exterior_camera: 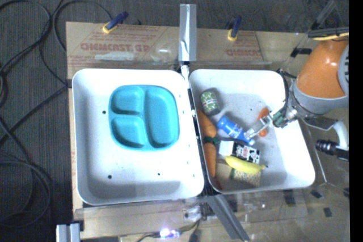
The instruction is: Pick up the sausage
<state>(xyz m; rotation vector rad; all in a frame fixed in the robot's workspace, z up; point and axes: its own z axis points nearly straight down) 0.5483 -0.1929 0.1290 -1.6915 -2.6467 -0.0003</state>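
The sausage (211, 160) is a long orange-brown piece lying along the left wall of the right bin (295, 170), just below an orange carrot (206, 125). My gripper (259, 128) reaches in from the right and hangs low over the middle of that bin, beside a blue bottle (231, 127). It is well to the right of the sausage and not touching it. A small orange-red piece (264, 113) shows just above the gripper's tip.
Also in the right bin are a green can (209, 101), a yellow banana (245, 164), a small printed box (246, 152) and a speckled item (246, 177). The left bin (91, 178) holds a blue divided tray (144, 116). The arm's orange band (320, 73) is at the right.
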